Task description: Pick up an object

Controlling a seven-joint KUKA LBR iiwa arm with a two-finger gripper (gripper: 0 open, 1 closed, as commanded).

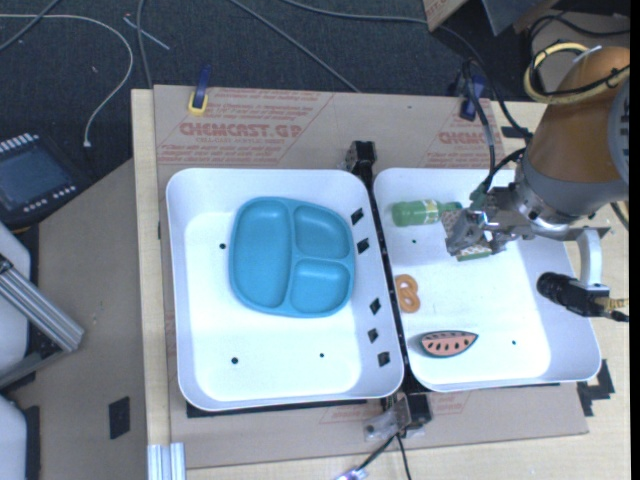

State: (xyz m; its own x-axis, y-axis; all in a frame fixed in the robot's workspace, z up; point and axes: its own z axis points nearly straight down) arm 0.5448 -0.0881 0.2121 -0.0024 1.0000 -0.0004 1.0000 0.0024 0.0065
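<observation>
I am hanging my gripper (468, 236) low over the right bin (530, 363), and I am still at the choosing-and-reaching step — nothing is lifted yet. Whether I am released or clenched I cannot tell from this slanted view; the metal at my tip is a blur.

The green bottle (418, 212) is lying on its side just beside me, toward the divider between the bins, close enough that it may be touching my tip, though I cannot be sure. Farther off, toward the bench's near edge, the pretzel (406, 293) and the watermelon slice (447, 343) are lying flat and apart from each other. The blue plate (292, 256) is sitting in the other bin, well away.

I judge the bottle the likeliest pick — the next move is calling for me to centre over its body and straddle its width before closing.
</observation>
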